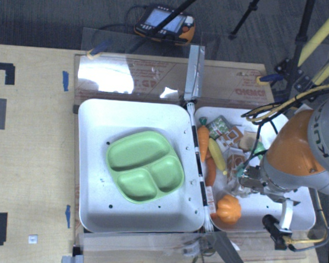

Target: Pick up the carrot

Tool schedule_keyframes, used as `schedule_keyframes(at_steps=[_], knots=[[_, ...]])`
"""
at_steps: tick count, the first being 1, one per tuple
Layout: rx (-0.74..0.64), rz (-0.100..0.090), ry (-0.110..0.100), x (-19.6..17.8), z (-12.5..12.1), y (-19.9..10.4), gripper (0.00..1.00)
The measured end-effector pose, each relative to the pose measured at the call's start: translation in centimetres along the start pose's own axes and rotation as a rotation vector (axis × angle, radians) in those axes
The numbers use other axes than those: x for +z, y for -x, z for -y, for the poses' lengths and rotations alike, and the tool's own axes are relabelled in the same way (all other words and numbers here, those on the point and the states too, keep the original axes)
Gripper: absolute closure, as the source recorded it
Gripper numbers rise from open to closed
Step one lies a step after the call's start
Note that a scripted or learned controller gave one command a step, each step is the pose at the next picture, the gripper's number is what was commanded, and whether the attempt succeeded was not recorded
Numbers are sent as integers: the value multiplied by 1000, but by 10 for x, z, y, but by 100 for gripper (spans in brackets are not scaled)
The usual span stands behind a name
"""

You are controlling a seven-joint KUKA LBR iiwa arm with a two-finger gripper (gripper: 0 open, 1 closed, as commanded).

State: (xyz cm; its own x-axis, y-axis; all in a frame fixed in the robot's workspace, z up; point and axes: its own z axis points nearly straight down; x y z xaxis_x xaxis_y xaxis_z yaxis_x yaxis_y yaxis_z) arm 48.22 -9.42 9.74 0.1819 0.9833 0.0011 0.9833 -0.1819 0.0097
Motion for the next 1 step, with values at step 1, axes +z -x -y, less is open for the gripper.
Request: schedule_keyframes(at_steps=[1], knots=[[0,0,0,0,0,0,0]])
